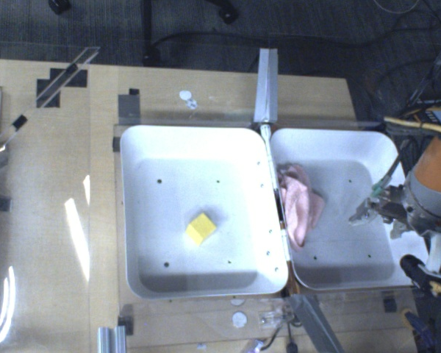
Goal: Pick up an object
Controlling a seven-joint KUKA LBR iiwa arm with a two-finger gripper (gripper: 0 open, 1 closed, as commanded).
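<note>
At the right bin's (331,142) edge, the gripper (367,210) – jaws' state unclear – may snag only a fold of the pink cloth (301,201).

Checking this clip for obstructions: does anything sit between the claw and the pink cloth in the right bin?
Nothing visible does. The claw hangs over the right bin, with bare bin floor between it and the pink cloth by the divider.

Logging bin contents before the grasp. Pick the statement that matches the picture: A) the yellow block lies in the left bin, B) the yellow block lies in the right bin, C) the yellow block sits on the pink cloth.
A: the yellow block lies alone on the left bin's floor, while the pink cloth lies in the right bin.
</note>
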